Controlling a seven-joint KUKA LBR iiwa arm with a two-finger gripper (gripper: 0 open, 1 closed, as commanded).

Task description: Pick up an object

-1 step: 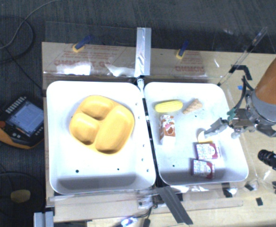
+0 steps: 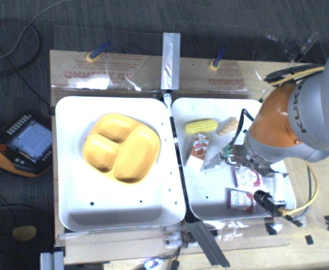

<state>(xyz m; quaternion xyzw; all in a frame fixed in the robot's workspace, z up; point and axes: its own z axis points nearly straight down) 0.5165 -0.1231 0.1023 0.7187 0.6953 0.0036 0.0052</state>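
The arm reaches into the right bin, and its gripper sits low among the clutter there; whether it is open or closed cannot be told from this angle. Just left of the gripper lies a grey wedge-shaped piece, with a small red packet a little further left. Up and to the left of it rest a yellow corn cob and a tan bread-like piece. Below and to the right of it lie a pink-and-white packet and a dark red packet. The left bin, well to the left, holds a large yellow moulded tray. The step appears to be the descent onto a target, probably the grey piece. The next move calls for closing squarely on it, then lifting straight up.
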